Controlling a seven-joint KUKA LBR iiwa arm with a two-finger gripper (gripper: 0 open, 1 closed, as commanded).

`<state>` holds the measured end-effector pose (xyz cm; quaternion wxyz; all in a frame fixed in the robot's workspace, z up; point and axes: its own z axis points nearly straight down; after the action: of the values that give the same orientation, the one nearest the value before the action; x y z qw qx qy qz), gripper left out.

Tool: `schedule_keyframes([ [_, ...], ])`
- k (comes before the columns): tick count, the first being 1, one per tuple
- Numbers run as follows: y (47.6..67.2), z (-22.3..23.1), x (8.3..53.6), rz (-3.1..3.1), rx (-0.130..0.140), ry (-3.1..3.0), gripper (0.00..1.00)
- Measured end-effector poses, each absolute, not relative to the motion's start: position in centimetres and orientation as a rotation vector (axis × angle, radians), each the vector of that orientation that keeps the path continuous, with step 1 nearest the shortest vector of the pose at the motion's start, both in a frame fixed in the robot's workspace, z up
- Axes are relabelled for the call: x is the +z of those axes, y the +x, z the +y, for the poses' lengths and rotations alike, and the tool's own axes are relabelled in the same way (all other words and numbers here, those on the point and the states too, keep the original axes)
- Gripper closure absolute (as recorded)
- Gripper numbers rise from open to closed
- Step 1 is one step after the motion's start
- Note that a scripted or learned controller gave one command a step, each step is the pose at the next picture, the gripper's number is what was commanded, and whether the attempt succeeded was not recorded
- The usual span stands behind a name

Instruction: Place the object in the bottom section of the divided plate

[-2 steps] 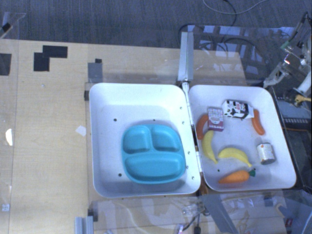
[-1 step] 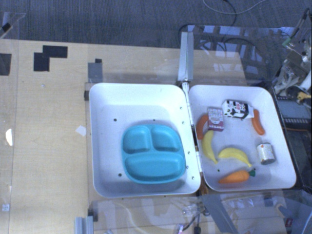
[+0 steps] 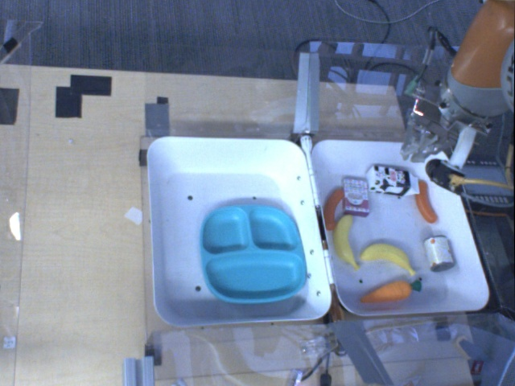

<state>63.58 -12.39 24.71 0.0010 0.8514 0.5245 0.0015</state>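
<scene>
I see the blue divided plate (image 3: 253,253) lying in the left bin (image 3: 173,215), towards its near side, with two small sections at the far side and one wide section nearest me; all three sections are bare. The things I could pick from sit in the right bin (image 3: 475,288): a carrot (image 3: 386,292) at the near edge, a banana (image 3: 389,256) just above it, a second banana (image 3: 345,242) standing lengthwise beside the bin's left wall, and a small boxed packet (image 3: 356,196) at that banana's far end, with a reddish sausage-like piece (image 3: 332,207) touching its left side. Further right I see a black-and-white patterned item (image 3: 389,180) near the far wall, an orange sausage (image 3: 426,203) lying at a slant, and a small silver can (image 3: 438,252) on its side. From my feed the gripper (image 3: 422,145) hangs over the far right corner of the right bin, above the patterned item and apart from it, and I cannot tell how its jaws stand. The arm (image 3: 481,55) with its orange band comes in from the upper right.
</scene>
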Motion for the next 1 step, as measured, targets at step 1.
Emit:
schedule_keyframes([
  [1,64.19,-5.48,18.48,1.859,0.004,2.532,1.00],
])
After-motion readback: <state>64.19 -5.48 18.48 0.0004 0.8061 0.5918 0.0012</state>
